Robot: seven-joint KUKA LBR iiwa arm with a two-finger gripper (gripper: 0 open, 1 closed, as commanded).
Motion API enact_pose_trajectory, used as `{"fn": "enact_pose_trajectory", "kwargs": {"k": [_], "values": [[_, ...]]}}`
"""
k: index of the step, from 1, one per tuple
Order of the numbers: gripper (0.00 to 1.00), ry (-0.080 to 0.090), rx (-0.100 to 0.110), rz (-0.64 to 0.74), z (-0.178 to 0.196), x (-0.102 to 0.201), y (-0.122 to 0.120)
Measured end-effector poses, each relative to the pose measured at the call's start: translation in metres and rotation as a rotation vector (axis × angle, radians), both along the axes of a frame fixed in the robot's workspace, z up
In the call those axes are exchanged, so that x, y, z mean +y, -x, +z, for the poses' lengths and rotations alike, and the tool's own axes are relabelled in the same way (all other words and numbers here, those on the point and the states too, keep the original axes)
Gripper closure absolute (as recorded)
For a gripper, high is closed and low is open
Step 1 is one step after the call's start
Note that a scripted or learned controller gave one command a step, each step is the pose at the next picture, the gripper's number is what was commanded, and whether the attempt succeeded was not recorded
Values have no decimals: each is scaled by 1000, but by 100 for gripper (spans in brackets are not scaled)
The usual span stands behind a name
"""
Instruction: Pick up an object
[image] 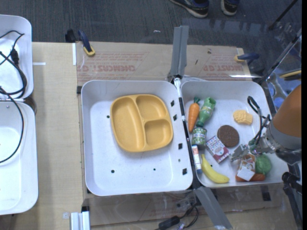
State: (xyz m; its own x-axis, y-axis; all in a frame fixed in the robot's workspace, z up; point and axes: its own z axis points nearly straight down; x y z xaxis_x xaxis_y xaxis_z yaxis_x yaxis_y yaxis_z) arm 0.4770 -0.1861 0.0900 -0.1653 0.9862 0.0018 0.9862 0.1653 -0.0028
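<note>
The right bin [225, 87] holds several toy foods. A carrot [193, 115] and a green bottle [207, 109] lie at its far left, with a yellow corn piece [242, 117] further right. Mid-bin are a brown round patty [228, 135], a small can [199, 136] and a red-and-white box [217, 149]. A banana [212, 171] lies along the near wall. My gripper [247, 152] is low in the near right corner, just above an orange-and-white carton [246, 169] and beside a green round item [263, 164]. I see nothing lifted.
The left bin [96, 143] carries a yellow divided plate [142, 122]. A marker-like stick [195, 157] lies along the divider between the bins. The arm's orange band [292, 116] overhangs the right bin's right wall. White tubs with black cables stand at far left [14, 128].
</note>
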Motion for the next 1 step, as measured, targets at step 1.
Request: {"fn": "enact_pose_trajectory", "kwargs": {"k": [1], "values": [[0,-9,-3,-41,1,-27,-113]]}}
